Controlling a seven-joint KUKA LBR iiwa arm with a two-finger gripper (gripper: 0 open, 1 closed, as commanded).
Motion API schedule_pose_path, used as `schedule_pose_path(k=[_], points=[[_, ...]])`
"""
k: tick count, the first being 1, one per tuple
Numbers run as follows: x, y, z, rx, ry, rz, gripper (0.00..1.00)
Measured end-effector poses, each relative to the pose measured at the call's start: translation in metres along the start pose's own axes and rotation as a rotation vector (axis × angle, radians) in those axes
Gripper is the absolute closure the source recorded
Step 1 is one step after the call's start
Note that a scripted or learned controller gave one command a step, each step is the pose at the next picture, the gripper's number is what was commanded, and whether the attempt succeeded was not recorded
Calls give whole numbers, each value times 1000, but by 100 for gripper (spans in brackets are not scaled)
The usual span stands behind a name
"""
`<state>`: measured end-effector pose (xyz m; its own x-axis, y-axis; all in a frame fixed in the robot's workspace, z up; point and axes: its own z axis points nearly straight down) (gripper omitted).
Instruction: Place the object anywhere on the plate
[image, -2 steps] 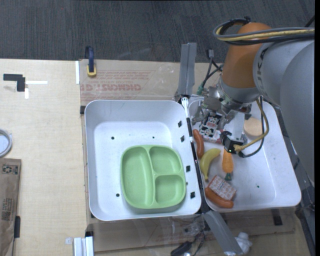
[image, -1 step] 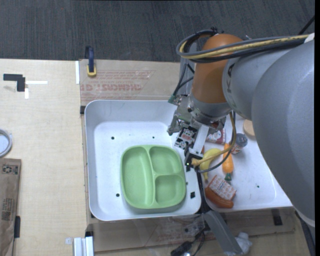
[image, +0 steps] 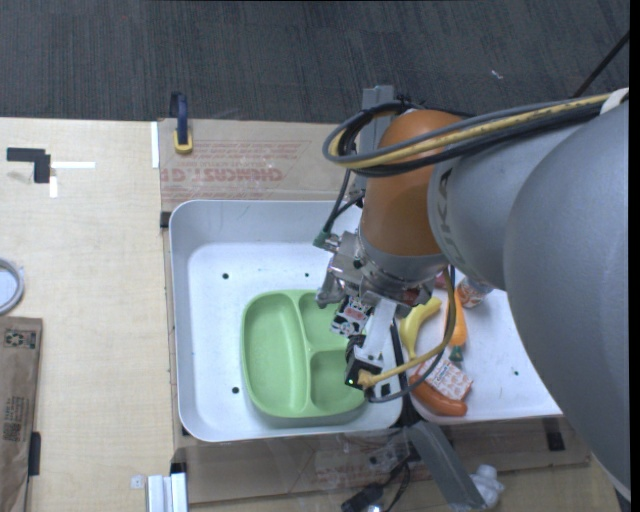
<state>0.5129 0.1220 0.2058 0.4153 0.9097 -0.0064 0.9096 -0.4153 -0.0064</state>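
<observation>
A light green divided plate (image: 285, 355) lies in the white bin (image: 200, 300), toward its front middle. My gripper (image: 345, 322) hangs over the plate's right edge, near the divider between its compartments. The wrist and the orange band hide what is under it. A yellow banana-shaped toy (image: 421, 317) lies just right of the gripper, partly covered by the arm. I cannot tell whether anything is held.
An orange sausage-like toy (image: 440, 402) and a small white and red packet (image: 452, 379) lie at the bin's front right. A reddish item (image: 468, 294) peeks out beside the arm. A blue and yellow clamp (image: 181, 128) sits on the cardboard behind the bin.
</observation>
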Motion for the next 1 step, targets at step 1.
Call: schedule_pose_path(k=[1], points=[[0,0,0,0,0,1,0]])
